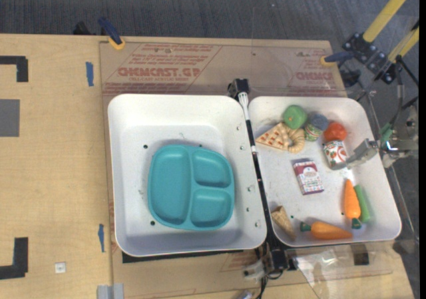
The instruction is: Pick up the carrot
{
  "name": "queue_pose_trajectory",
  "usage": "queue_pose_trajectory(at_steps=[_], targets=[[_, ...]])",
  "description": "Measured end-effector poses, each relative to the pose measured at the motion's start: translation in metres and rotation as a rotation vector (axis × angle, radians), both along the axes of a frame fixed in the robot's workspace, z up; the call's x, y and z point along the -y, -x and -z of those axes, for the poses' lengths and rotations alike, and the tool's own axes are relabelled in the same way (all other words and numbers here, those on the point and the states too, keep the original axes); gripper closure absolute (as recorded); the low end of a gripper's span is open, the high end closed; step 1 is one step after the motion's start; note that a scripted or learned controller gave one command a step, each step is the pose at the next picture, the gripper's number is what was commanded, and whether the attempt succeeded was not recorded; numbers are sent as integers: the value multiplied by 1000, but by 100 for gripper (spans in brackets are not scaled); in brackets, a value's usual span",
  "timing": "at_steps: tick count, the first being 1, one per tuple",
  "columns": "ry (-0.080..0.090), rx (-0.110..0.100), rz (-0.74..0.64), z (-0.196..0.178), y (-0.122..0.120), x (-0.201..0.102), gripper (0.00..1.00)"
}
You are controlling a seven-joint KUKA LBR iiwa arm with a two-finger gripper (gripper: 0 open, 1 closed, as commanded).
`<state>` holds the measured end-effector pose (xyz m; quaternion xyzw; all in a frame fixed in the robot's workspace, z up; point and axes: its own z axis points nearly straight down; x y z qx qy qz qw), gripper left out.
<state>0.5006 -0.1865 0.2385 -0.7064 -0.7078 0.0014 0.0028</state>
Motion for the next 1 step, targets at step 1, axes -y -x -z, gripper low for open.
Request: queue_pose_trajectory(at_steps=[1], targets=[[-4, -8, -74, 113, 18, 11, 0]])
